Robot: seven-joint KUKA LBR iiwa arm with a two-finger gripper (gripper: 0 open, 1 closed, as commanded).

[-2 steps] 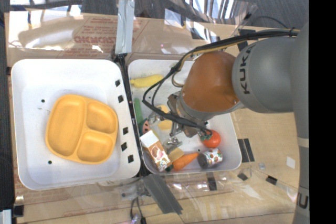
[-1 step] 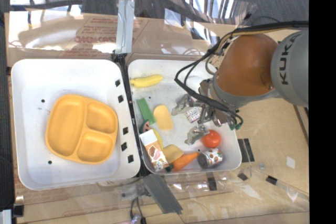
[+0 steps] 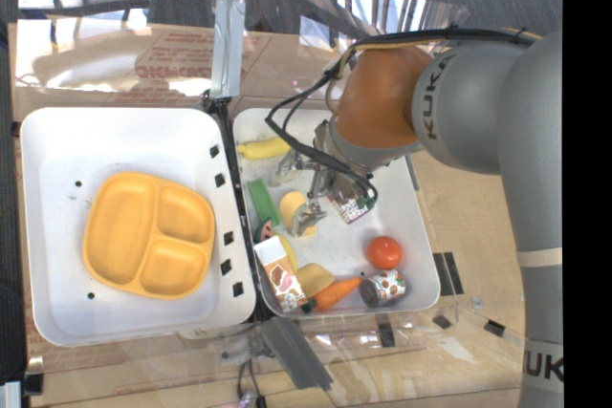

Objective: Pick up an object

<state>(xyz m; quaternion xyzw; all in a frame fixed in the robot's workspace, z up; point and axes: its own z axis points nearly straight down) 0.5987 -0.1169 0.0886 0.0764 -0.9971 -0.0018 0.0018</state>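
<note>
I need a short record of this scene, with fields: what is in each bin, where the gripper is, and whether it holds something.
left bin: one yellow divided tray
right bin: banana, green piece, tomato, carrot, patterned cup lying on its side, small carton, other small items
gripper: low over the middle of the right bin, beside a yellow item
grasp: cannot tell; nothing seen between its fingers
arm: reaches in from the right
</note>
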